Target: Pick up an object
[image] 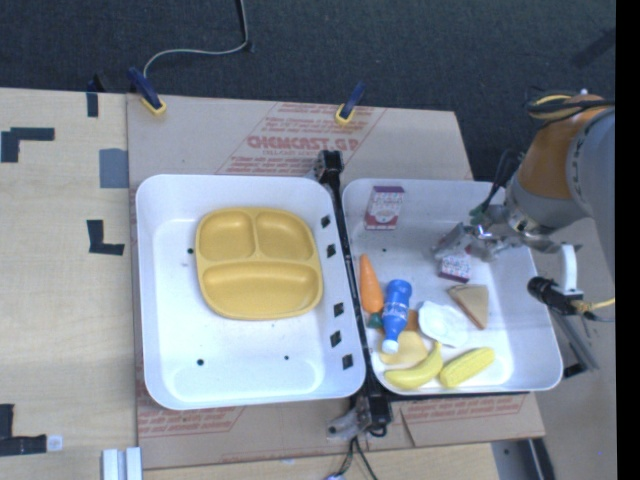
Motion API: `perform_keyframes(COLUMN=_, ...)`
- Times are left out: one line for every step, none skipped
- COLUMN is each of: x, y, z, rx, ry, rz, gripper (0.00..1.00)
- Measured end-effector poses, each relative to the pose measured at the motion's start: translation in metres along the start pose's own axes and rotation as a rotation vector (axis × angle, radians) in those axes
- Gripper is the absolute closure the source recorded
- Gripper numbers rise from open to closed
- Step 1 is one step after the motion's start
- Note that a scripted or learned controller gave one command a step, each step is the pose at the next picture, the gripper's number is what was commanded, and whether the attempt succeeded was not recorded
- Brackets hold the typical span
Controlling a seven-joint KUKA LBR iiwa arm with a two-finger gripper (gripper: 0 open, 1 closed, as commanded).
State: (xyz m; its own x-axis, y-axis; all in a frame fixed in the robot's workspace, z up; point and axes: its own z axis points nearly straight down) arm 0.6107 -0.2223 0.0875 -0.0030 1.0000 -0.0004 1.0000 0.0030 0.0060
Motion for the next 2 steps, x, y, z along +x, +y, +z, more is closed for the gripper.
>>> perform_keyframes(x=0.019, y=0.059, z=0.001, rx=0.001, ry=-0.002, rz=0.000, gripper=0.00)
perform_keyframes(x=0.004, y=0.059, z=0.002, rx=0.010, ry=0.009, rz=-0.002, gripper=0.00)
